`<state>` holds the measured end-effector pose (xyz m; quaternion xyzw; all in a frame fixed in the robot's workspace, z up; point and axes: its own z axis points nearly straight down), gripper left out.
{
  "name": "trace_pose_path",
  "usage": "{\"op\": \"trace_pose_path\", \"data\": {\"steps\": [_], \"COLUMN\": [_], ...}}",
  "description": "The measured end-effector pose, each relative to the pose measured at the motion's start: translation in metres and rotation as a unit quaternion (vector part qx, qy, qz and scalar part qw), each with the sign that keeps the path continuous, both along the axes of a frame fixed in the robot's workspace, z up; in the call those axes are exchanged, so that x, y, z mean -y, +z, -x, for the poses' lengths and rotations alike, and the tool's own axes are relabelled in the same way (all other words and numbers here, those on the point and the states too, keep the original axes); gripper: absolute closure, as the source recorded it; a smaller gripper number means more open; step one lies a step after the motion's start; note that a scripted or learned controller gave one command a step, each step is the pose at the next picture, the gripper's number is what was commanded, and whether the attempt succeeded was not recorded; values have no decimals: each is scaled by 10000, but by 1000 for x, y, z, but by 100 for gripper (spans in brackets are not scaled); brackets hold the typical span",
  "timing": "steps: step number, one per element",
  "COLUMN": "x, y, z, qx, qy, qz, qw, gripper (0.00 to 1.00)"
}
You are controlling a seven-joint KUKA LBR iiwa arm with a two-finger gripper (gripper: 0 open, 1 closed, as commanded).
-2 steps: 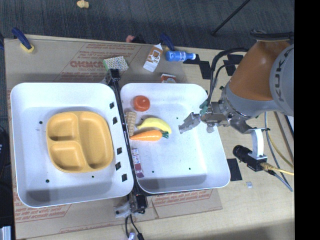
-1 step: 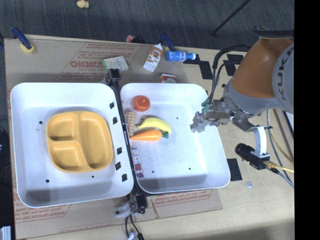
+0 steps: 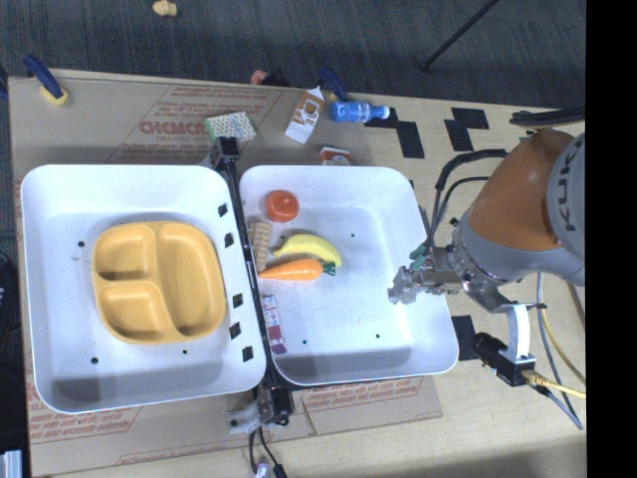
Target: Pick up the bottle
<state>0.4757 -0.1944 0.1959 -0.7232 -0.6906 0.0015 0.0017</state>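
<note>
We find the gripper over the right bin's right edge; finger state we cannot tell. The bottle lies outside, beyond the far rim.

Single fixed camera, mounted above desk, looking down at slant. Far desk edge toward top of frame, dark floor beyond it; near edge at bottom. Mid-range framing: both white bins fit whole, left bin and right bin side by side across centre. Arm enters from frame right, gripper over right bin's right rim. No second view, so no overlap.
</note>
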Motion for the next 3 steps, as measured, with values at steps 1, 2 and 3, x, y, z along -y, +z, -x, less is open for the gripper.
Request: {"op": "trace_pose_path", "data": {"steps": [1,2,3], "x": [13,-3,17], "y": [-3,-16,71], "z": [-1,-1,-1], "qx": [14,5,16], "qy": [-286,957,541], "qz": [9,-13,1], "qw": [9996,9954,9985], "gripper": [100,100,100]}}
